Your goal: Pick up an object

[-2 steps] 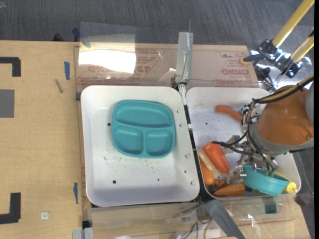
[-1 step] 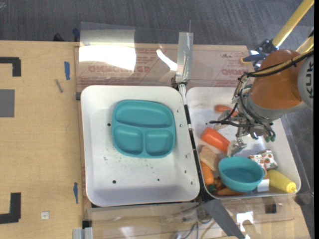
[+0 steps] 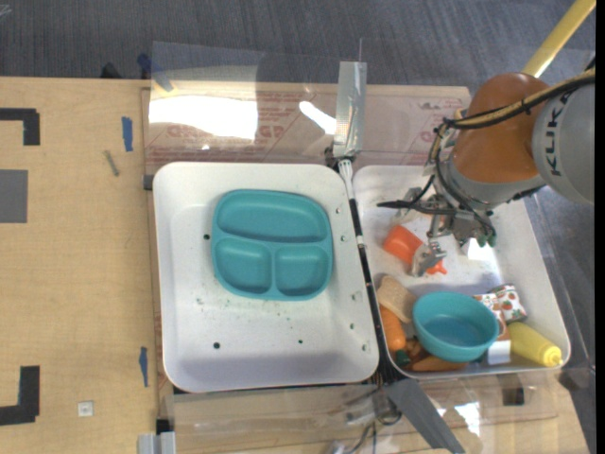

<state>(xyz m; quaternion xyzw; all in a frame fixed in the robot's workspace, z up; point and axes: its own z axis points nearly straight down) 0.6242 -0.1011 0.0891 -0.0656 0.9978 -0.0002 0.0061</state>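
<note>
Claw hung over the upper left part of the right bin, fingers pointing down; the small view did not let me tell whether they were open or closed, or whether anything sat between them. Just left of the claw lay an orange cup on its side, and a small orange piece showed at the fingertips, touching or nearly so; contact could not be confirmed. Arm entered from the right, its orange band above the wrist over the bin's top edge.

Other contents of the right bin were crowded along the lower side: a teal bowl upright, a tan block just left of it, a carrot-like orange item against the bin's left wall, a yellow bottle lying at lower right, and a small patterned packet just above the bottle.

Left bin held a teal divided plate, three compartments, lying flat near the bin's middle. Both bins sat side by side on the table.
</note>
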